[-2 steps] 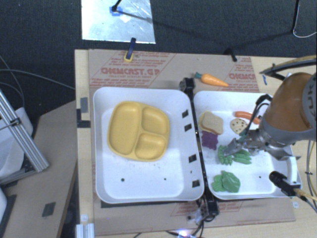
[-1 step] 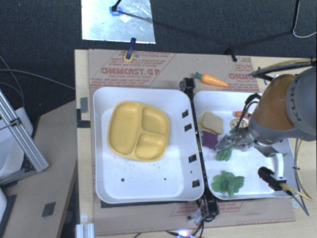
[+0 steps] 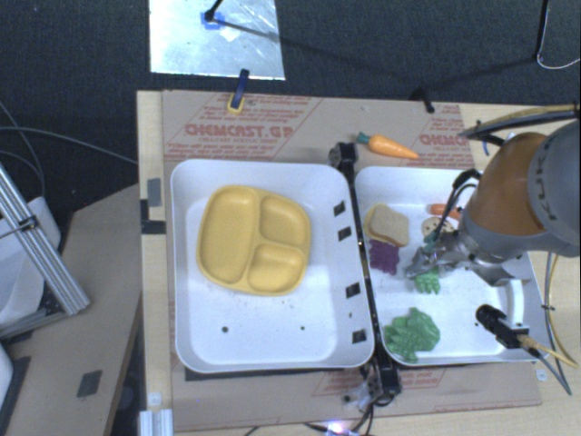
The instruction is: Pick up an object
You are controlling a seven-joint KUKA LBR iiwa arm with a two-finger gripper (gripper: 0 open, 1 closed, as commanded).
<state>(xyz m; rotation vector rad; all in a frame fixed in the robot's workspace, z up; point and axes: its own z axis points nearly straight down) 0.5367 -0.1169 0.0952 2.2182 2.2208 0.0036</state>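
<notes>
1. I'm seeing a yellow divided plate [image 3: 253, 240] lying in the left bin [image 3: 186, 271].
2. My gripper [image 3: 427, 266] is hovering in the right bin [image 3: 413, 182]; whether it's clenched, I can't tell.
3. A small green object [image 3: 428, 284] is sitting just beneath it.

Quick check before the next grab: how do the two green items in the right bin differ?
The green leafy piece is the larger, a broad ruffled clump in the bin's near-left corner, apart from the arm. The small green piece is narrower and brighter, lying directly under the gripper beside the purple item. Both are green and rest on the right bin floor.
</notes>
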